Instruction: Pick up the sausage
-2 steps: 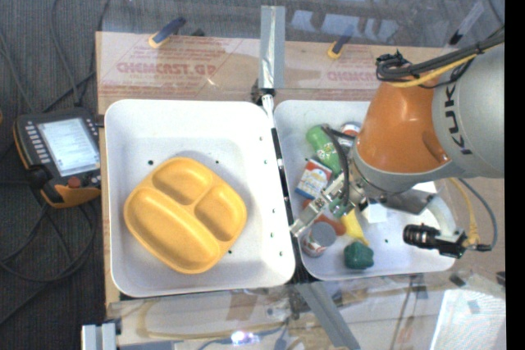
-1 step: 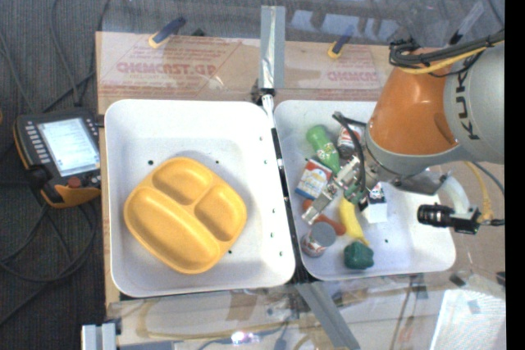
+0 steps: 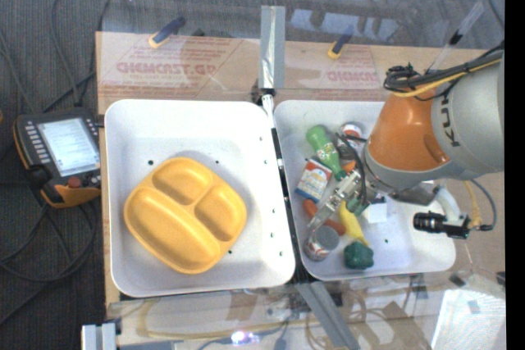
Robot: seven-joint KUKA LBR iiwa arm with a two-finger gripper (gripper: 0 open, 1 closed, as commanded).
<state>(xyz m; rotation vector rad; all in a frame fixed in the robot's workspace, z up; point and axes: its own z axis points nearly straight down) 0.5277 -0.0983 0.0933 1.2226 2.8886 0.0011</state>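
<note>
Claw (image 3: 343,194) hangs low over the cluttered right bin (image 3: 426,258), its opening not discernible

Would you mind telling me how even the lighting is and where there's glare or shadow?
Camera view: lighting is soft and even; the yellow tray casts a faint shadow on the left bin; the clear panel at the back shows pale reflections; the arm shades the cluttered right bin.
</note>
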